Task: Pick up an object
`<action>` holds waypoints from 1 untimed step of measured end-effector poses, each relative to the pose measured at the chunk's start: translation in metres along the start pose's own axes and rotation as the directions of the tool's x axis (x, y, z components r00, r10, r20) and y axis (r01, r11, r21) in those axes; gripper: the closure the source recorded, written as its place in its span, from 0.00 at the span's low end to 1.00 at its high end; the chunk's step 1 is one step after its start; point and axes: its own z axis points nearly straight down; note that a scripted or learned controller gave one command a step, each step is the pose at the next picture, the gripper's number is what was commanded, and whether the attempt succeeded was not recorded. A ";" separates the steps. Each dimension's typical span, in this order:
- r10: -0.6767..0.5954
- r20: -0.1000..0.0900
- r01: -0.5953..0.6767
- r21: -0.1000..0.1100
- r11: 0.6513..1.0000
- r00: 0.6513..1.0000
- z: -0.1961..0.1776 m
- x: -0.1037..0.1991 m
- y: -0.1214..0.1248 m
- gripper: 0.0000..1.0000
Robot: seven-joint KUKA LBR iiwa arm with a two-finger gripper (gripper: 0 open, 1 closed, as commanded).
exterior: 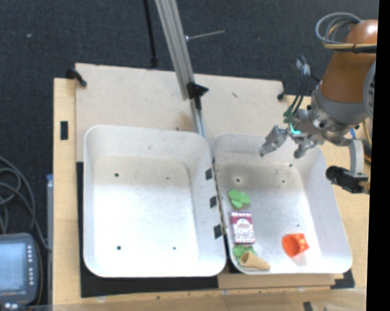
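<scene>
In the right bin lie a green leafy piece, a small maroon and white carton, an orange cup and a tan cone. My gripper hangs over the bin's far right corner, well above and behind all these objects. Its two grey fingers are spread apart with nothing between them.
The left bin sits beside the right one. A slanted aluminium pole rises from the bench behind the bins. A grey pendant and cables sit at the lower left, off the bench.
</scene>
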 end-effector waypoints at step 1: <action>0.000 0.000 0.000 -0.004 1.000 1.000 -0.002 0.000 0.001 0.00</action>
